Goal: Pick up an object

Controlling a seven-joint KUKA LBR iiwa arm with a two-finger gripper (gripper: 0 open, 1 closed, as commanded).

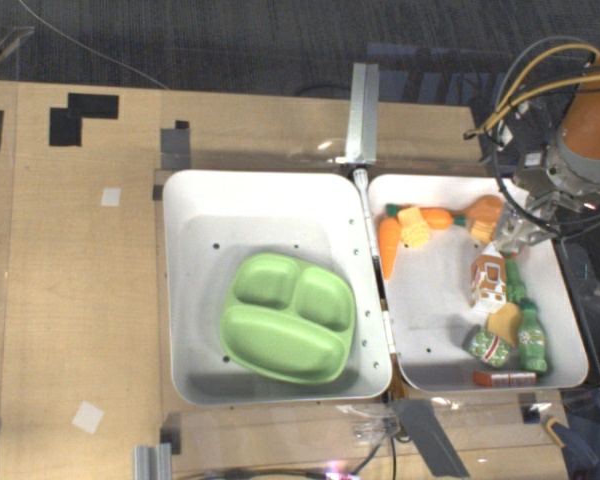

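Pincer (515, 230) over right bin (430, 353), far-right corner; small carton (489, 278) just below it. Fingers' state: can't tell.

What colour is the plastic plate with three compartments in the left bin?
The compartment plate is light green all over, seen clearly in the camera view.

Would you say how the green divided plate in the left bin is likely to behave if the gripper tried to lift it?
The green divided plate looks like rigid moulded plastic, so probably stiff and light. Its broad, smooth, rounded rim may slip from two fingers. Lying flat in the left bin, it seems unlikely to roll.
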